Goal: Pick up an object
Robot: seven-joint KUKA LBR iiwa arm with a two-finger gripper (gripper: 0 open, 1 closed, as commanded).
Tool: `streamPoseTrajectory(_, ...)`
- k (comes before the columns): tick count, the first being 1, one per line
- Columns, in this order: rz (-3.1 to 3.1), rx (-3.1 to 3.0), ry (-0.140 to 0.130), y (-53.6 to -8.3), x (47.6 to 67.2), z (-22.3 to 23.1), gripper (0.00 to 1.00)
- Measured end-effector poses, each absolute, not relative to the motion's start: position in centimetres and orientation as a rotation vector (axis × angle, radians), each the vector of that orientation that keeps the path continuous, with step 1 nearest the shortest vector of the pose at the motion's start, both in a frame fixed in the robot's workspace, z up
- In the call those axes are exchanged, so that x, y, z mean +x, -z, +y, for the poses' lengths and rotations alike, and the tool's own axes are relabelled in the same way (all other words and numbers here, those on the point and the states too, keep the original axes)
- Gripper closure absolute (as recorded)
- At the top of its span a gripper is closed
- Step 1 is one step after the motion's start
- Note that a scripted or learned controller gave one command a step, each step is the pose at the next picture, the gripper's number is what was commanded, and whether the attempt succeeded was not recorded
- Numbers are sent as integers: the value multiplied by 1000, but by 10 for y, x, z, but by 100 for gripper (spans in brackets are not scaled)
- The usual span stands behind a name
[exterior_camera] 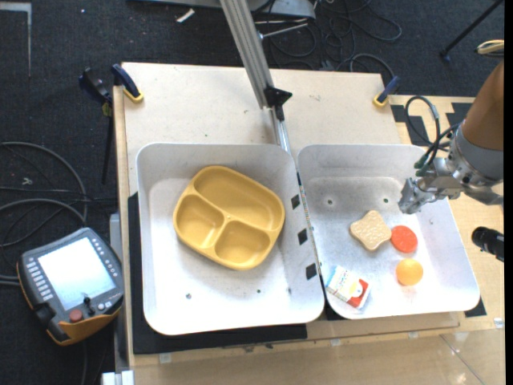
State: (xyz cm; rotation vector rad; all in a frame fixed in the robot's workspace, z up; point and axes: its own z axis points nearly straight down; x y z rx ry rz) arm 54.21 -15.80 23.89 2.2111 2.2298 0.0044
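Camera view: the gripper [410,199] was seen over the right bin [461,239], and nothing was held. How wide it was could not be told. The toast [370,231] lay near it, touching the red disc [404,238]. Both could be bumped together. More open room was seen around the orange ball [409,272].

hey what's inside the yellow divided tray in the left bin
The three compartments of the yellow tray show only bare yellow plastic. The tray sits alone in the left bin; whatever is under the tray is covered.
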Motion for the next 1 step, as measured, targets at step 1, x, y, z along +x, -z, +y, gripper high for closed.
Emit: streamPoseTrajectory(1, 2231, 2214, -2, -234, 546, -110, 100)
